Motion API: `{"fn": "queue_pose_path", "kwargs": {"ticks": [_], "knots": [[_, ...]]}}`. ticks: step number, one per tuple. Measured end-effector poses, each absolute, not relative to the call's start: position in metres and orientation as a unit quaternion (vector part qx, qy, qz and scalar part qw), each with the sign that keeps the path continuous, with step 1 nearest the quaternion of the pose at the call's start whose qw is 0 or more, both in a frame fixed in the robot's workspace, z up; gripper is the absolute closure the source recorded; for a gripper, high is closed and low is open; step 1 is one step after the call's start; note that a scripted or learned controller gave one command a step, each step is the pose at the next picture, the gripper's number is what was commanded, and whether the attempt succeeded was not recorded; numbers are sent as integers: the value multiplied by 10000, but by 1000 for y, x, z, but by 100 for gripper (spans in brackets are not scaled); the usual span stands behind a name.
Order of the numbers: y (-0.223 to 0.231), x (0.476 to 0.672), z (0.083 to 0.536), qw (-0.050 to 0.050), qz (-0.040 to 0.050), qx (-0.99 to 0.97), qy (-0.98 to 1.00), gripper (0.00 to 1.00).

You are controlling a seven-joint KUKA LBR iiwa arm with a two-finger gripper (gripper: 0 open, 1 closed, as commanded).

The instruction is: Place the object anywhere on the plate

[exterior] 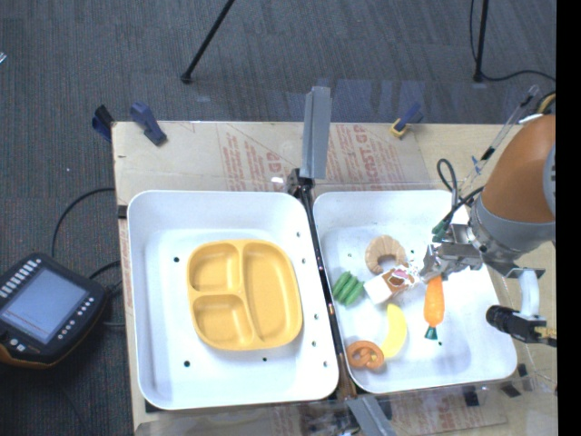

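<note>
The end effector (434,263) is low over the right white bin (472,357), just beside the top of the orange plastic carrot (434,302) and the small white and brown box-shaped toy (392,282). I cannot tell if it is spread or pressed together, and nothing is seen between its tips.

The object to move is probably one of these two; both lie in the right bin, well apart from the yellow three-part plastic plate (245,294) in the left white bin (154,371).

To do this step well, the grasp should centre on one object only, away from the yellow banana toy (395,330) and the beige ring-shaped toy (386,254). After closing, lift straight up, pass over the wall between the bins, and release low above the plate.
</note>
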State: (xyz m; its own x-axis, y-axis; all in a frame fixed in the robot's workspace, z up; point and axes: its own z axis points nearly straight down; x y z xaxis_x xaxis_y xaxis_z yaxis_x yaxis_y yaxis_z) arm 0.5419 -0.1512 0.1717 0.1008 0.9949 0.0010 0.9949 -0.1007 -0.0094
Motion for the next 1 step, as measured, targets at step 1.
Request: {"fn": "queue_pose_path", "kwargs": {"ticks": [1], "knots": [[-151, 542, 172, 38, 28, -7419, -6705, 0]]}}
